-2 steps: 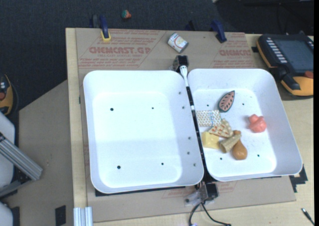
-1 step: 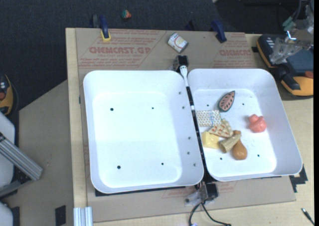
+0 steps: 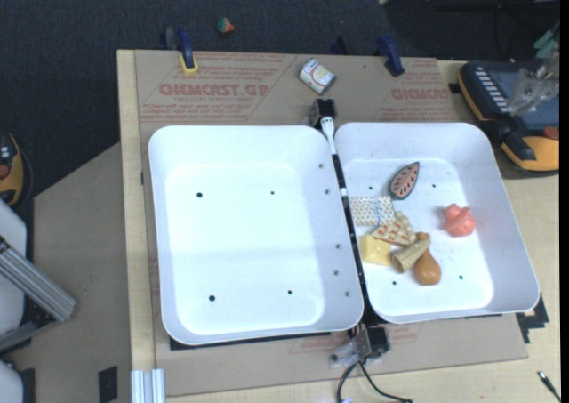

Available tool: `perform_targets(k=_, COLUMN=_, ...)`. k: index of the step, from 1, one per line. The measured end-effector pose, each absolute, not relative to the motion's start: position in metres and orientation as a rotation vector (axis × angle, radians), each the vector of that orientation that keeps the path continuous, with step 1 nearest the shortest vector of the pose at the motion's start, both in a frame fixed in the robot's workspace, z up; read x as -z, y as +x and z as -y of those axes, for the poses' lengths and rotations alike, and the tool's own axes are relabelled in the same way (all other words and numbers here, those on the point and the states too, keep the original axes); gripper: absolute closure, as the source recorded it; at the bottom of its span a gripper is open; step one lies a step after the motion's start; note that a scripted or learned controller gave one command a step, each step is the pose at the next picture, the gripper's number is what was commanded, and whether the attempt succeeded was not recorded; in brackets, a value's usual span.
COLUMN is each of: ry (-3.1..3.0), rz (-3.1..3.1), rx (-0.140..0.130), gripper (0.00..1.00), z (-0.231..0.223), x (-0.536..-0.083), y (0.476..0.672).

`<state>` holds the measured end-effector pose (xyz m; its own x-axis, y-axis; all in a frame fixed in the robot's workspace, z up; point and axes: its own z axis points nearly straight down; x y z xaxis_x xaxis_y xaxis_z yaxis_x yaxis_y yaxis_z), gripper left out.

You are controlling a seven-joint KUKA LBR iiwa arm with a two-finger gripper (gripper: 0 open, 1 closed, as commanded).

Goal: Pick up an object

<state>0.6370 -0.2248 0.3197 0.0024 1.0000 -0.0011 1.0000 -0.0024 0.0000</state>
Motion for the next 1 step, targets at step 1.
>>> perform_targets(k=1, ry=2.223, rz=-2.218, rx=0.000, gripper=1.00, z=0.2242, x=-0.3519, y=0.5906)
